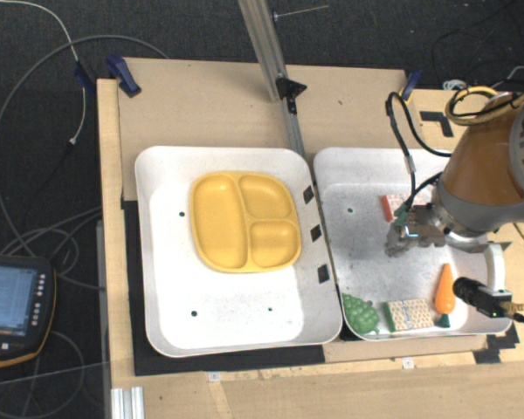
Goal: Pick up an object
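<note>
You will find the gripper [400, 238] low over the right bin [358, 260], near its middle; whether its fingers are open or closed, I cannot tell, and nothing is visibly held. Candidate objects lie in this bin: a small red and white item [393, 204] just above the gripper, partly hidden by it; an orange carrot [444, 291] with a green end, lying near the front right; a pale patterned block [410, 313] at the front rim; and a green bumpy piece [360, 313] beside it (front left corner). The left bin [162, 321] carries a yellow divided plate [244, 220], three compartments.
</note>
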Controlling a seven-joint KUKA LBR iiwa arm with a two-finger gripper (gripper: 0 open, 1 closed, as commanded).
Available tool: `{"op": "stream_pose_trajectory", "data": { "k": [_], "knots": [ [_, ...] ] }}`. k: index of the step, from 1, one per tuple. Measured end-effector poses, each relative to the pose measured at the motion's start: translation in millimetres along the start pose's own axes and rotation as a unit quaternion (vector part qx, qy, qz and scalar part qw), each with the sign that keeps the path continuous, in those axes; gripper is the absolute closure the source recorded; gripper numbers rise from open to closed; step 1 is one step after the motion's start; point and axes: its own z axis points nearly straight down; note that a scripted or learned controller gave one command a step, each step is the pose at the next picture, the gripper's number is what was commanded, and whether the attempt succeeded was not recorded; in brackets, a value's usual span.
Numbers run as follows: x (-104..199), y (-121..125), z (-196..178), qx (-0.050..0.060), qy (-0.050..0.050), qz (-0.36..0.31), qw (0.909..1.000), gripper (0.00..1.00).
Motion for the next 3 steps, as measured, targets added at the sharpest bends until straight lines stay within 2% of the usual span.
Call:
{"op": "stream_pose_trajectory", "data": {
  "k": [1, 2, 3],
  "knots": [
    [5, -1, -62, -0.001, 0.000, 0.000, 1.0000, 1.00],
    [5, 0, -98, 0.000, 0.000, 0.000, 1.0000, 1.00],
    [57, 17, -104, 0.002, 0.001, -0.003, 1.0000, 1.00]
  ]
}}
